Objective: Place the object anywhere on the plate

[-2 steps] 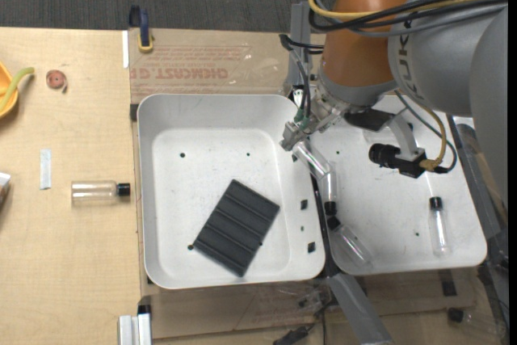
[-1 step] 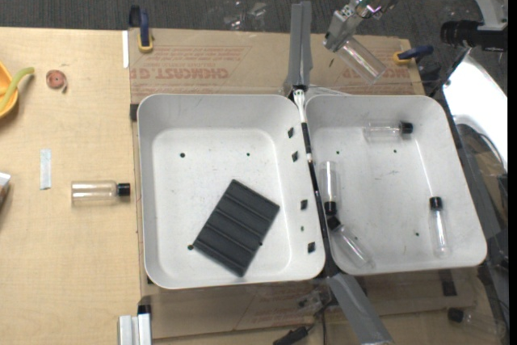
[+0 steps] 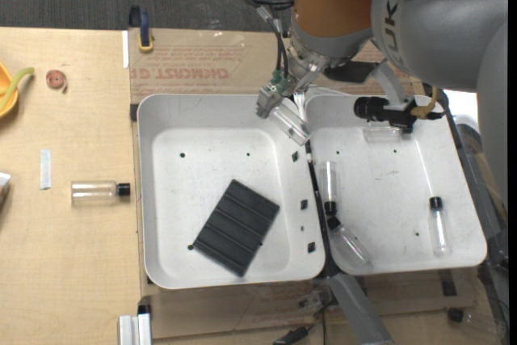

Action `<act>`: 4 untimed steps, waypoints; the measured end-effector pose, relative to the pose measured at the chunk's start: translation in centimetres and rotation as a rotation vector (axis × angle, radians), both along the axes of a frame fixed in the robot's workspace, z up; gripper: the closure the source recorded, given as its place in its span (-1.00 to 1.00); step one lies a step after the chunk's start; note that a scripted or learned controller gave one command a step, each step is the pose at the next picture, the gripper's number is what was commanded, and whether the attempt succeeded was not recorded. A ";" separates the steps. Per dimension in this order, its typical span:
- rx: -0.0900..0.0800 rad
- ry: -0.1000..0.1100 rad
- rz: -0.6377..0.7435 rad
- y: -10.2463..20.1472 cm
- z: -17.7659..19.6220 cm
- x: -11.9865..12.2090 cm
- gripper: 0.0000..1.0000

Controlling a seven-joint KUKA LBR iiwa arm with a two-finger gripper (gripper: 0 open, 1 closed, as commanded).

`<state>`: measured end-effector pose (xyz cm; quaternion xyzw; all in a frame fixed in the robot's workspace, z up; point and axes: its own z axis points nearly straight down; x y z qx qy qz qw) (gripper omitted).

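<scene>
Vial (image 3: 292, 125) was the thing to be placed, a small clear tube with a dark cap. It was probably very light, stiff, smooth enough to slip and roll, and breakable if it was glass. It was best pinched across its body near the middle rather than at the cap. The grey arm (image 3: 436, 4) reached in from the right over the table (image 3: 65, 271), with its orange band high above the bins. The left bin (image 3: 161, 119) held the plate (image 3: 237, 226), a dark ribbed rectangle lying flat and askew near the front wall. The right bin (image 3: 460, 174) held three more loose tubes: a long one (image 3: 329, 186) beside the shared wall, one (image 3: 349, 245) at the front corner and one (image 3: 437, 222) near the right side. The gripper (image 3: 279, 103) hung over the back of the wall between the two bins, well apart from the plate. Its fingers looked closed on the vial's upper end, though the glare made the contact hard to read. The tube slanted down and to the right from them, its lower end over the divider. With so little of it held, the tube could likely swing or slide out on the way across. A similar tube (image 3: 97, 190) lay on the table left of the bins.
</scene>
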<state>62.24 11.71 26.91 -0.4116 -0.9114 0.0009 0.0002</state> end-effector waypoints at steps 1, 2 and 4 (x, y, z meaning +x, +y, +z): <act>0.000 -0.003 0.379 2.1 17.3 2.8 1.00; 0.000 0.000 0.249 11.1 4.8 0.1 1.00; 0.000 0.002 0.366 11.0 -8.3 -13.8 1.00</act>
